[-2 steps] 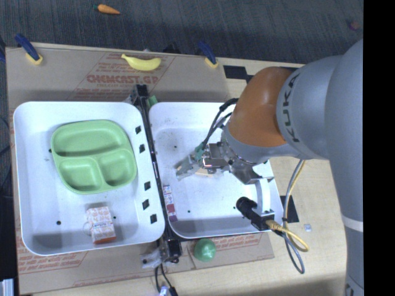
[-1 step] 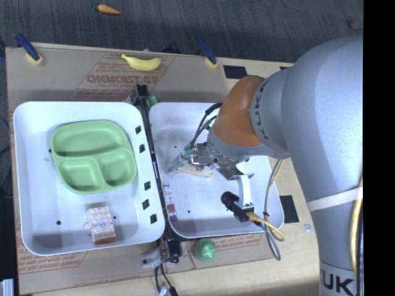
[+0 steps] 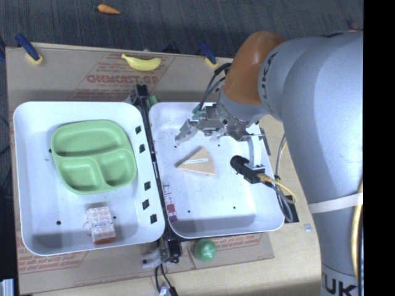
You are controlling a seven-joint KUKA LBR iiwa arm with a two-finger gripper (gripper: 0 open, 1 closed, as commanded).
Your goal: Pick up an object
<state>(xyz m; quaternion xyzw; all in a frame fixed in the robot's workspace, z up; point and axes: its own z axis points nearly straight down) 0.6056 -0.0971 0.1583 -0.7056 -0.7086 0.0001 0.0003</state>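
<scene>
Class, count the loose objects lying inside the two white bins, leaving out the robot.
3. A green divided tray and an orange-and-white carton in the left bin; a tan wedge in the right bin. The arm could hide others.

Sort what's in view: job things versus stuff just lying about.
Job: gripper; tan wedge in right bin; green divided tray, small carton in left bin.
Lying about: yellow banana, green ball, orange carrot, all outside the bins.

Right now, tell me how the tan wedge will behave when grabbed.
The tan wedge lies flat in the right bin, so it probably won't roll. Its crisp straight edges suggest stiffness. Lying low, it may slide when pushed.
</scene>
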